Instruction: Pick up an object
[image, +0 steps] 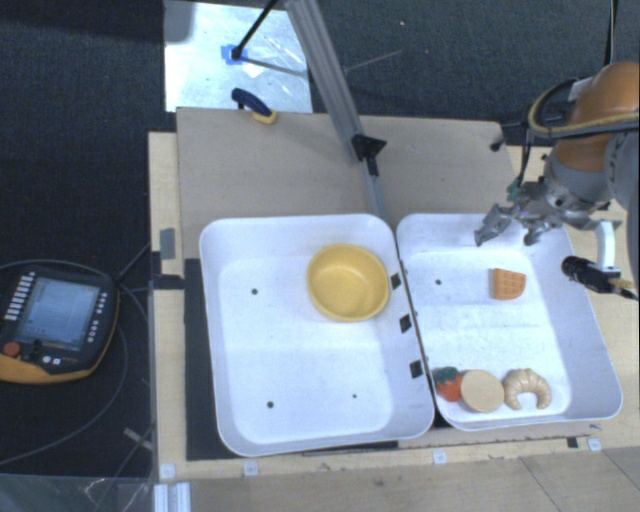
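- The pincer (512, 228) hovers over the far end of the right bin (590, 350), its fingers spread with nothing between them.
- Nearest candidate: the orange wedge (507, 284), lying just toward the near side of the pincer, apart from it.
- Down at the right bin's near edge, a round beige piece (481, 391) touches a croissant-like piece (527, 388) and a red-and-green item (447, 383).
- A yellow bowl (347, 282) sits at the far right of the left bin (230, 400).
- Risk, as I judge it: the wedge looks small and could skid aside if the fingers land off-centre; the crowded trio invites a blocked or double grab.
- No readable writing or brand anywhere; the handheld controller (52, 322) off the table's left edge shows a screen too small to read.
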